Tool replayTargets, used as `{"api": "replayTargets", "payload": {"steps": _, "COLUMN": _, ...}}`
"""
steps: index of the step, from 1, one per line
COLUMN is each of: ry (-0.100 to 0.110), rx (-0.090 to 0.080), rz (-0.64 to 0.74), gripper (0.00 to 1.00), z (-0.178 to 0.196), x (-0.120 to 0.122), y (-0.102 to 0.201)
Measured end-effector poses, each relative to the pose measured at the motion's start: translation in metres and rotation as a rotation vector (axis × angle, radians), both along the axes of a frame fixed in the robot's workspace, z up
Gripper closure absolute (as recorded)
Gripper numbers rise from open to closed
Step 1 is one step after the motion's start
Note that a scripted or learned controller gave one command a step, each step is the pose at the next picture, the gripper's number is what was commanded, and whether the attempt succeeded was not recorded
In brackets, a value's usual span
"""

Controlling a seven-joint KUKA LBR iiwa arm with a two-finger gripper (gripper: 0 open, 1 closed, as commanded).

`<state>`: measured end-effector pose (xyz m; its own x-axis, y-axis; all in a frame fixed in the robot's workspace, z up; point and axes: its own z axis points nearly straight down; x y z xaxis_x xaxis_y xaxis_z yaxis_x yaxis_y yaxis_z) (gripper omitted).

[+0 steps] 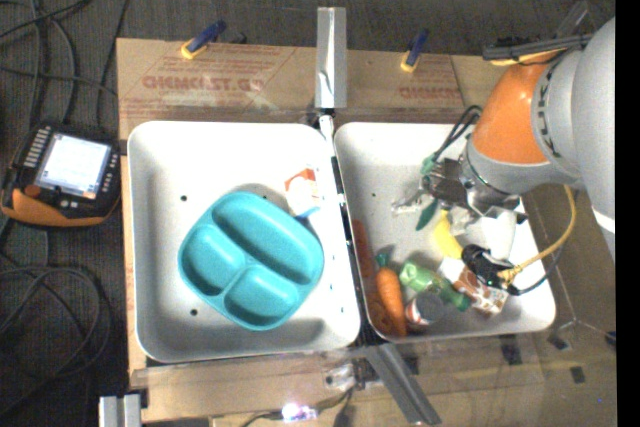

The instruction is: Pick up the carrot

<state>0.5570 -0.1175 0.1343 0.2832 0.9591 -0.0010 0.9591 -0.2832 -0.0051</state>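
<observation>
The carrot (389,301) is orange and lies lengthwise in the right bin (380,165), near its front left corner and close to the left wall. Green leafy tops (414,274) sit just to its right. My gripper (419,202) hangs over the middle of the right bin, up and to the right of the carrot and apart from it. Nothing can be seen held in it. A green piece (430,212) shows right by the gripper tip.
A yellow banana-like item (445,237), a white object (492,237) and a small brown bottle (473,293) crowd the right bin's front right. The left bin (150,215) holds a teal divided plate (251,260) and a small white, red and blue packet (303,193).
</observation>
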Motion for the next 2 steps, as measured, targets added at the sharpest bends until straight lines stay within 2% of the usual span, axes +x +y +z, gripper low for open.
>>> {"api": "replayTargets", "payload": {"steps": 1, "ry": -0.02, "rx": -0.004, "rz": 0.125, "gripper": 0.0, "z": -0.0443, "x": -0.0604, "y": 0.0094}}
{"api": "replayTargets", "payload": {"steps": 2, "ry": -0.02, "rx": -0.005, "rz": 0.124, "gripper": 1.0, "z": -0.0348, "x": -0.06, "y": 0.0088}}
